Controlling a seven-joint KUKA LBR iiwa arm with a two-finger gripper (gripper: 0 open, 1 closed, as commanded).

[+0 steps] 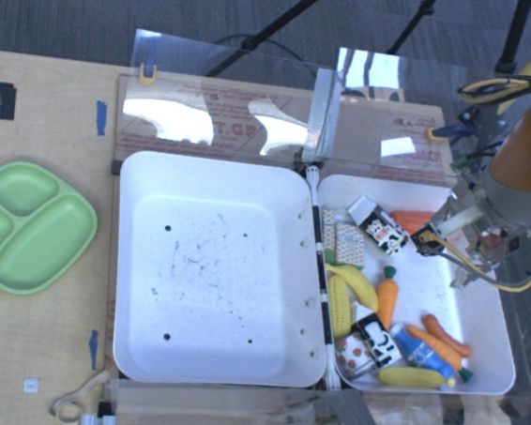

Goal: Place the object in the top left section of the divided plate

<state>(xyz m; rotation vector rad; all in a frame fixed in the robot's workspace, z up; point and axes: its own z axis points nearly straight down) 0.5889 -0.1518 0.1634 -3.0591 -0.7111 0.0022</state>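
Observation:
The green divided plate point(85, 205) lies on the wooden bench at the far left, outside both bins, and nothing lies in its top left section point(23, 188). My gripper point(471, 260) hangs over the right edge of the right bin point(495, 344), far from the plate. No object shows under it. Below and to its left in that bin lie a cow-patterned box point(383, 232), an orange carrot point(385, 301), a banana point(356, 283) and several other toys.
The left bin point(155, 186) stands between the plate and the right bin. A second cow-patterned box point(377, 339), a blue bottle point(417, 350), a second banana point(409, 376) and a second orange carrot point(445, 335) crowd the right bin's front. Clear panels rise behind both bins.

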